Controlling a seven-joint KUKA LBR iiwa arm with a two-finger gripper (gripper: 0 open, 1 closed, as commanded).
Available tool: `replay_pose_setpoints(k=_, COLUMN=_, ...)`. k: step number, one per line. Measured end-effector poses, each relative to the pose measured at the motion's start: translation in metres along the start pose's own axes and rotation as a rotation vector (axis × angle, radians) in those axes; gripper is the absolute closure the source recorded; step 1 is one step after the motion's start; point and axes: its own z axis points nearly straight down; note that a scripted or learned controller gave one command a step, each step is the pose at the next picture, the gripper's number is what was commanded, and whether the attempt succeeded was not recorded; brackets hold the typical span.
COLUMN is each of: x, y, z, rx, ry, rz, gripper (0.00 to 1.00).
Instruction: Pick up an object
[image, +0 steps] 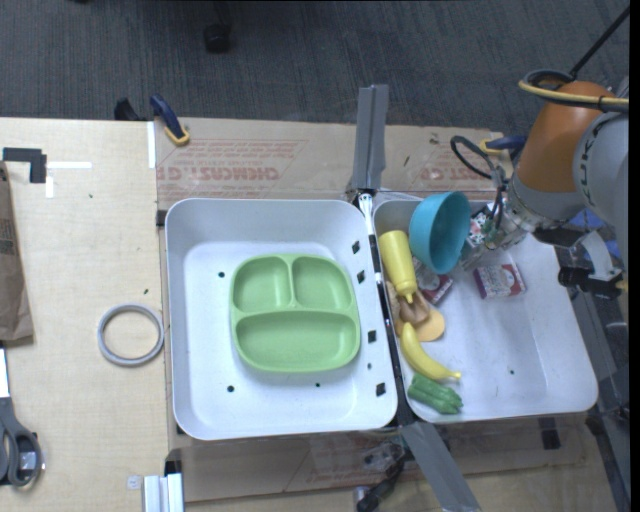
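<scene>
On the desk (80, 260), over the right bin (560, 390), my pincer (478, 232) carries a blue bowl (442, 230) on its side (grip hidden, I cannot tell its opening)

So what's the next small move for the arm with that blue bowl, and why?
Probably lift straight up a little. The blue bowl sits tilted at the gripper in the right bin, close above the yellow bottle; rising would test the hold.

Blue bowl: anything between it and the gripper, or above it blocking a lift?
Nothing visible. The blue bowl sits tilted right at the gripper in the right bin. The yellow bottle lies beside it, leftward, not above.
</scene>
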Motion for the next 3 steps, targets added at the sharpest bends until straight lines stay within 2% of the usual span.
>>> replay_pose_setpoints(k=1, x=0.023, y=0.011, z=-0.023, rx=-0.02, ry=-0.008, rz=0.002, gripper=1.0)
replay_pose_setpoints(k=2, x=0.017, y=0.013, z=-0.017, rx=-0.008, ry=0.0, rz=-0.042, gripper=1.0)
replay_pose_setpoints(k=3, x=0.013, y=0.007, z=-0.002, rx=-0.009, ry=0.006, rz=0.214, gripper=1.0)
